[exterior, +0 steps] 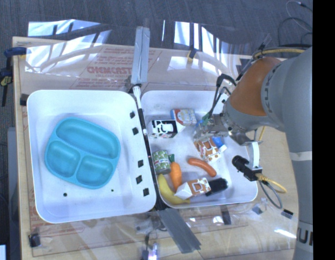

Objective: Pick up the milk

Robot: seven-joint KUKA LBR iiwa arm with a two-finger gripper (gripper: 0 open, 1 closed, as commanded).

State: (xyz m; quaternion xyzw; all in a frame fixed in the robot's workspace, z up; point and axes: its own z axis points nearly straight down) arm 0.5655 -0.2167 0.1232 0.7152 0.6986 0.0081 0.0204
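Arm reaching into the right bin among the groceries.

The grey arm point(286, 91) hangs over the right bin point(156, 99); the left bin point(37, 107) holds a blue tray point(83, 152). The jaws point(206, 128) sit just above the milk point(210, 149), a carton mid-bin beside a sausage point(202, 166); their opening cannot be told.

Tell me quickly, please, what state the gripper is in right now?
Gripper: low in the right bin, among the cartons; open or shut cannot be told.
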